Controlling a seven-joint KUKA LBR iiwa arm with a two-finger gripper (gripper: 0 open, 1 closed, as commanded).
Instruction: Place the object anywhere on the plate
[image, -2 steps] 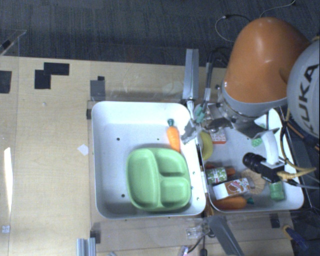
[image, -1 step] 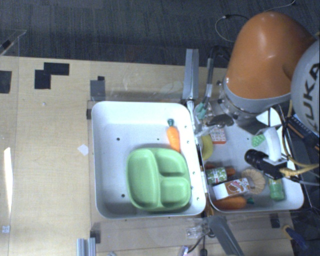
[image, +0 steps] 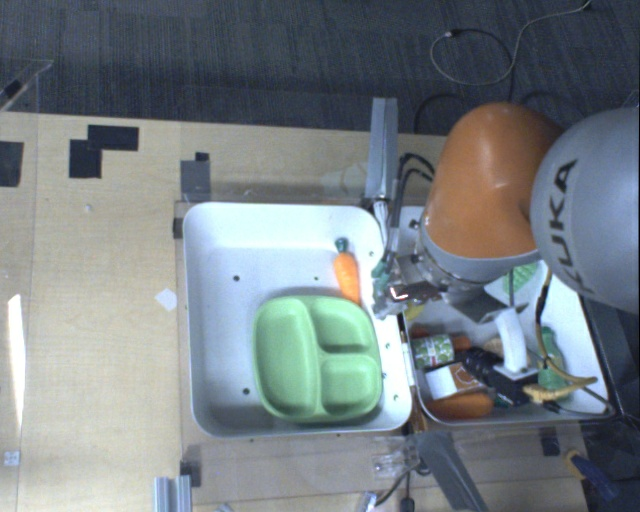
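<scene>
Wooden table (image: 90, 300) carries two white bins. Green plate (image: 318, 355) in left bin (image: 215, 300); carrot (image: 347, 277) beside plate's far rim, off it. Pincer (image: 392, 290) at bin divider, grip state unclear. Risk: carrot rolls, misses plate.

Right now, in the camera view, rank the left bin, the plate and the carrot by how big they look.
1. Left bin, largest.
2. Plate, lying inside that bin and covering a good part of its floor.
3. Carrot, smallest by far, beside the plate's far edge.
All three sit at a similar depth, so the order is safe.
</scene>
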